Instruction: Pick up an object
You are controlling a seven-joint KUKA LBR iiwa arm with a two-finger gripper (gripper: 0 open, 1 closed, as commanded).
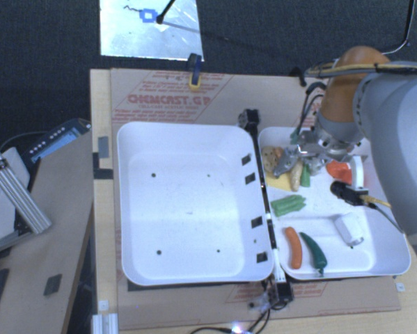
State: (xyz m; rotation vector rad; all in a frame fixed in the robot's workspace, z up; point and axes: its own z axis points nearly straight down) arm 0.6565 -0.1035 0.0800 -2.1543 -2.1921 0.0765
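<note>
Gripper apparently touching yellow wedge; grasp unclear.

I log two white bins, dark-dotted floor in the left. Right bin: light green pod, orange carrot, dark green pepper, white block, yellow wedge, red piece. Grey arm, orange band.

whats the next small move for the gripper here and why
Probably a short straight descent. The gripper hangs low over the back of the right bin, right above the yellow piece and spotted piece, and nothing shows between its fingers yet.
</note>
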